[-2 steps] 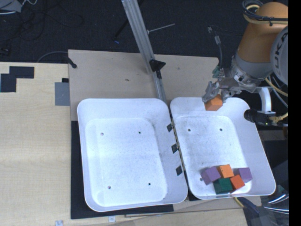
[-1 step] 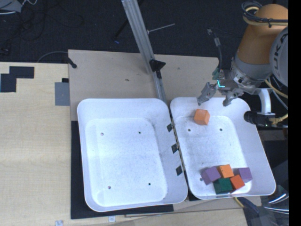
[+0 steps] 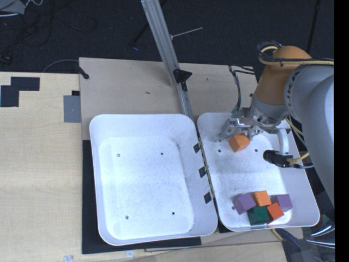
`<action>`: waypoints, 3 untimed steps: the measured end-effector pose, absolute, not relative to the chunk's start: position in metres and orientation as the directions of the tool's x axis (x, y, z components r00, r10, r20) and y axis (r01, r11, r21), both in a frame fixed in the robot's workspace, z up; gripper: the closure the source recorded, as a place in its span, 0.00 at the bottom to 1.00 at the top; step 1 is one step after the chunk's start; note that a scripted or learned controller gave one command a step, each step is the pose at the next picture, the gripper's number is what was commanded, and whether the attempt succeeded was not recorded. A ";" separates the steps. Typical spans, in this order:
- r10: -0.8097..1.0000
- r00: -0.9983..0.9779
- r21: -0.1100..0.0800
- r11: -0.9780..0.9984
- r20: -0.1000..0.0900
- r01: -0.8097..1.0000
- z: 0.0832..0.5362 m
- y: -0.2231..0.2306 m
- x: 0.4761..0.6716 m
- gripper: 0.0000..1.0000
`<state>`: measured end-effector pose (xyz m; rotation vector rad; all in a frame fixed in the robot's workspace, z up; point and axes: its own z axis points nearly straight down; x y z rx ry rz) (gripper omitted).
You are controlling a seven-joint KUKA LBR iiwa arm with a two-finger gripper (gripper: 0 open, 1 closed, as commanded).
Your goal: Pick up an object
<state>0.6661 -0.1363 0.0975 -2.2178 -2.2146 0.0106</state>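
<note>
Gripper (image 3: 238,138) holds orange block (image 3: 239,142) btwn fingers, above right bin (image 3: 311,214); other blocks (image 3: 262,206) clustered near its front.

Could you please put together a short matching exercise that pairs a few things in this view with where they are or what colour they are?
Column one:
1. end effector
2. cluster of blocks
3. left bin
4. green block

Column two:
A. at the near end of the right bin
B. beside the right bin, their rims meeting along the middle
C. at the far end of the right bin, with an orange block under it
D. in the cluster, at its near edge, next to an orange one

Pairs: 1-C, 2-A, 3-B, 4-D
</note>
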 end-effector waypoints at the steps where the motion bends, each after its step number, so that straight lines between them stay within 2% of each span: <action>1: 1.000 0.000 -0.004 0.000 0.000 1.000 0.090 -0.133 0.668 0.00; 2: 1.000 0.001 -0.004 -0.001 0.000 1.000 0.100 -0.134 0.668 1.00; 3: 1.000 0.000 -0.004 0.000 0.000 1.000 0.100 -0.134 0.668 0.00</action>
